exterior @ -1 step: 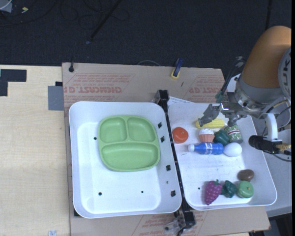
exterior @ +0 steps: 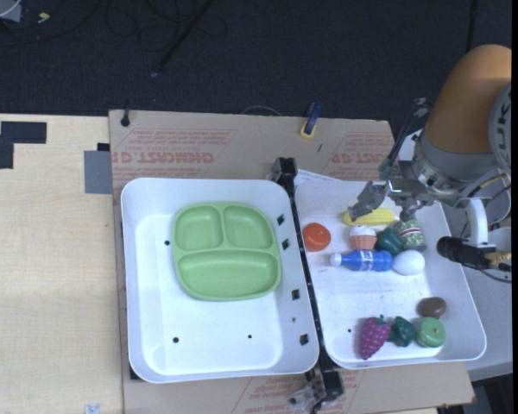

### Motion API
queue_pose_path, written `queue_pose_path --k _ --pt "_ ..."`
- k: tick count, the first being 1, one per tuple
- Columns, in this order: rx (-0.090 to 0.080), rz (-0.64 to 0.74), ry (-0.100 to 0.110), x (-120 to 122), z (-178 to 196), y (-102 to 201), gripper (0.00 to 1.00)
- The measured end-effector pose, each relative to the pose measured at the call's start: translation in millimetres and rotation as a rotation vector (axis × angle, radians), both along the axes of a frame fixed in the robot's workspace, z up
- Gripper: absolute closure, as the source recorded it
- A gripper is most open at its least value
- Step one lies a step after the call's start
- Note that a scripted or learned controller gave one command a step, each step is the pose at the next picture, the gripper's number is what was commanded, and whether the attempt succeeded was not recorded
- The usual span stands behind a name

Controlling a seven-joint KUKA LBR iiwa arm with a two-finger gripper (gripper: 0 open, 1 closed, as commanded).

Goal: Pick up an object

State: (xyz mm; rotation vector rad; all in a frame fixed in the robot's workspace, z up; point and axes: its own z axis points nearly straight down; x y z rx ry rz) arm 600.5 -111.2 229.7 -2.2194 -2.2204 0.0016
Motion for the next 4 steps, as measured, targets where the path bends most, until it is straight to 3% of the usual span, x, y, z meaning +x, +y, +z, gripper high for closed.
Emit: queue_pose_path --k 1,3,4 --pt "0.001 0.001 0.006 -1 -65 4 0.00" --pt "0.001 -0.001 0.003 -4 -145 7 0.00" --pt "0.001 -0.006 0.002 -4 -133 6 1.00"
